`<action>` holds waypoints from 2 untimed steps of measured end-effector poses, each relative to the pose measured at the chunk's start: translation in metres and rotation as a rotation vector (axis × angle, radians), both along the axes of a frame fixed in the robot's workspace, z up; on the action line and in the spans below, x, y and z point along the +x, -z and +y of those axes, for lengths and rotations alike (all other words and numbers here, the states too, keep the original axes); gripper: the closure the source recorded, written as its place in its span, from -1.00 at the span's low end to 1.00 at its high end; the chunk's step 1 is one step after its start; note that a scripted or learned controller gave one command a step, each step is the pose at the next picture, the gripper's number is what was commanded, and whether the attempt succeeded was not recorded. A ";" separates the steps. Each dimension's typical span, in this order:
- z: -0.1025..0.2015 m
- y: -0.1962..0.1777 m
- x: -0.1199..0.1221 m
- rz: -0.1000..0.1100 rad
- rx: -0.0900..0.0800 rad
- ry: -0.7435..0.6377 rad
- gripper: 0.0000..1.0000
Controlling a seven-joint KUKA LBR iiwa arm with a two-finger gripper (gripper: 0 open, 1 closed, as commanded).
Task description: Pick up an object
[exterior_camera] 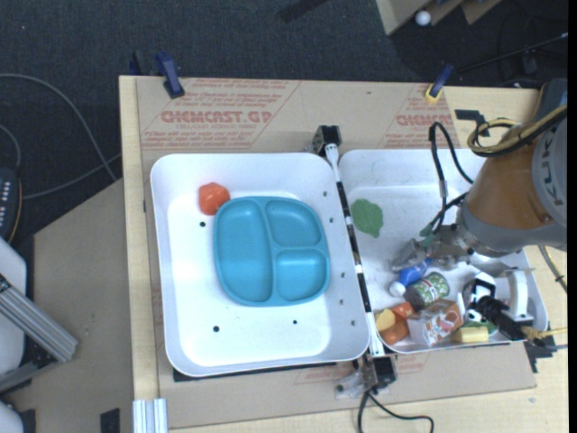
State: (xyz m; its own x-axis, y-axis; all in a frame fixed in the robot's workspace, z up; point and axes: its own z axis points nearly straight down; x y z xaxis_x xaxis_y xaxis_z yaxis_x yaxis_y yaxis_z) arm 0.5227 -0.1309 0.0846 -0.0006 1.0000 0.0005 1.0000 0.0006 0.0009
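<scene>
- Red lettering is running across the brown board (270,115) that is covering the table (81,278): "CHEMCAST GP" is showing at the left, and a second print of it at the right is getting cut off by the arm; the smaller lines around it are too fine to read.
- Two clamps are gripping the board's far edge, a dark blue clamp (168,73) at the left and a blue and yellow clamp (439,82) at the right.
- Dark carpet (225,16) is lying beyond the table, with a cable (63,115) curling over it at the left.
- Two white bins are sitting side by side. The left bin (180,242) is carrying one blue divided plate (270,248) with three compartments, and one orange ball (213,197) is resting just beside the plate's far left corner.
- In the right bin (397,174), one green flat piece (367,215) is lying apart near the dividing wall, and a jumble of small things (428,309) is crowding the near edge: a green-labelled can, a red and white packet, orange and yellow bits, something blue. Their labels are too small to read.
- The grey arm (509,197) with its orange band is reaching in from the right, and the gripper (431,246) is hovering at the top of that jumble; I cannot tell how the fingers are standing.
</scene>
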 end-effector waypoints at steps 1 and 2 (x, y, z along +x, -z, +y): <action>-0.091 -0.021 0.109 -0.003 0.002 -0.002 -1.00; -0.065 -0.115 0.146 -0.005 -0.002 -0.002 -1.00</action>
State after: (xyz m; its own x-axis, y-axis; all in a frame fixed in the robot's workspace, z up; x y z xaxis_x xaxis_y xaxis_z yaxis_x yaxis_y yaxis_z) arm 0.6684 -0.1955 0.1997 -0.0028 1.0000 -0.0017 1.0000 0.0028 0.0063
